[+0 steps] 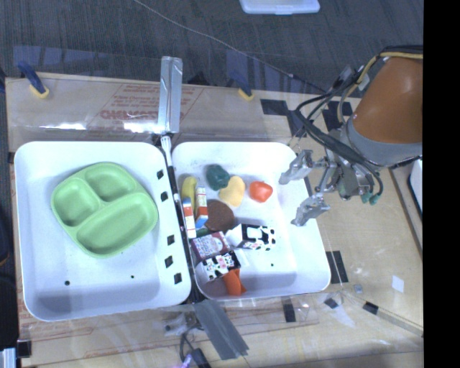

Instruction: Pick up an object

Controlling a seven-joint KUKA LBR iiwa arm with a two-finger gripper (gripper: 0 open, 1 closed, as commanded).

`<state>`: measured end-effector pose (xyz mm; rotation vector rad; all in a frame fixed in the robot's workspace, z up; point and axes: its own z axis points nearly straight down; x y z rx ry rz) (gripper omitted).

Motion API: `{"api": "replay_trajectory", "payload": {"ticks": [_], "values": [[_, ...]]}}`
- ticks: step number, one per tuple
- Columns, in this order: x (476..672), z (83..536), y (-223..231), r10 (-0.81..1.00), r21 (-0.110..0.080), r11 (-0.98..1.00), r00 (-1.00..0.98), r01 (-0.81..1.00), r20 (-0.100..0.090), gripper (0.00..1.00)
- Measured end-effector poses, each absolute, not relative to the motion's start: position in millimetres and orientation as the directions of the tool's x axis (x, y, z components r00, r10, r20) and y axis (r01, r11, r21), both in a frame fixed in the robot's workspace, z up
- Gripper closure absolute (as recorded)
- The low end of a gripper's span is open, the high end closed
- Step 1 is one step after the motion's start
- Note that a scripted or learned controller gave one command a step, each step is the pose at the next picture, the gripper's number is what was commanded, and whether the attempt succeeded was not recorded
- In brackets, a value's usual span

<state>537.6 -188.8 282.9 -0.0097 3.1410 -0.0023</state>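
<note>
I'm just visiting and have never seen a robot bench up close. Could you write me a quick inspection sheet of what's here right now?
Surface: bench bearing two shallow white bins, left bin and right bin, side by side.
Job's things: in the right bin, a red-orange toy, yellow toy, dark green toy, brown piece, black-and-white cow-patterned toy, small packets and an orange piece.
Clutter: green divided plate in the left bin.
Grippers: gripper open, at the right bin's right edge, holding nothing.
Cables: black cables looped beside the arm's wrist.
Surroundings: dark carpet; white tray at the top edge.
</note>
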Motion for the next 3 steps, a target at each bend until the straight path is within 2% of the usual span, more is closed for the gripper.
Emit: {"api": "replay_trajectory", "payload": {"ticks": [1, 2, 3], "values": [[594.6, 137.3, -136.3, -0.15, 0.005, 0.989, -0.989, -0.15, 0.008, 0.0], [654.3, 96.1, -91.2, -0.144, -0.002, 0.99, -0.989, -0.144, -0.01, 0.0], [656.6, 133.1, -160.7, -0.171, -0.004, 0.985, -0.985, -0.171, -0.005, 0.0]]}}
